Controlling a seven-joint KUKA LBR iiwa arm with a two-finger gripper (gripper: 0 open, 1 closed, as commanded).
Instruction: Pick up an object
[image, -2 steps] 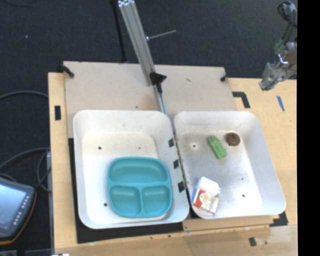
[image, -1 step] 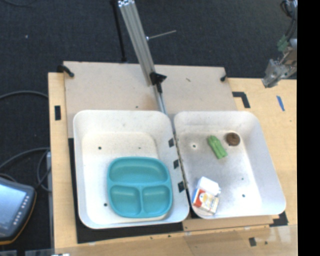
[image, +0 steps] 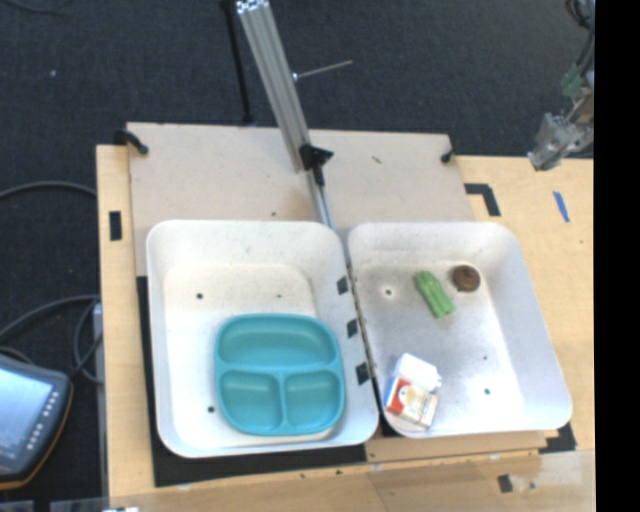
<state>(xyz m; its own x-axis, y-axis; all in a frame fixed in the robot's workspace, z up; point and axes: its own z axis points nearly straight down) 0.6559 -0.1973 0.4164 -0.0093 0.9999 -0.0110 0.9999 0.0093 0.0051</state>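
Overhead, the camera is looking down at a slant on 2 shallow white bins sitting side by side on the table (image: 120, 300). The left bin (image: 190, 260) is holding a teal divided plate (image: 280, 375) with 3 compartments, lying flat toward the bin's front right. The right bin (image: 510, 330) is holding 3 small things: a green cylindrical object (image: 434, 295) lying tilted near the middle, a small brown round object (image: 464, 279) just beside it to the right, and a white carton with red and orange print (image: 411, 395) resting at the front left corner; its printing is too small to be read. At the upper right, near the table's far corner, the gripper (image: 558, 142) is showing as a grey, blurred shape, cut off by the frame edge, well apart from both bins and nothing can be made out between its parts; whether it is open or closed cannot be told. A slanted aluminium rail (image: 280, 85) is rising behind the bins. A dark device (image: 28, 415) is lying half cut off at the lower left.
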